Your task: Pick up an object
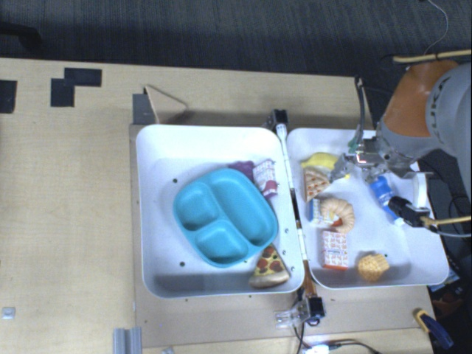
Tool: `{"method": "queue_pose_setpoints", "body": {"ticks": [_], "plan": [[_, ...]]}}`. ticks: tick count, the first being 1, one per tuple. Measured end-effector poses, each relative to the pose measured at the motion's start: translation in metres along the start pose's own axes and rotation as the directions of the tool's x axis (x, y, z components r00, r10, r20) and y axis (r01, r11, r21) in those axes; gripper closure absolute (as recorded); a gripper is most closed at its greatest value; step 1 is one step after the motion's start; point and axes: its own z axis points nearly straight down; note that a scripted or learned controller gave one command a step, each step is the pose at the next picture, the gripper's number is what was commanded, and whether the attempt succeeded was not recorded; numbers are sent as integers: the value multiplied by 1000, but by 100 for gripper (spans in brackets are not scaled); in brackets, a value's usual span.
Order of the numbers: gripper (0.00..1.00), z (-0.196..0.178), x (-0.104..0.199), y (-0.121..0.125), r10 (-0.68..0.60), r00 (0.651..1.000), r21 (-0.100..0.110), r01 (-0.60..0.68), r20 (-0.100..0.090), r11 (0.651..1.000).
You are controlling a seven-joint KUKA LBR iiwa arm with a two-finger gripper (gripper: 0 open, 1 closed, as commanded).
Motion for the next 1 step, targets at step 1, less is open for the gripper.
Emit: {"method": "queue_pose_setpoints", "body": {"ticks": [1], "plan": [[0,25,38,49,-5,1000,2,5,0,1000]]}}
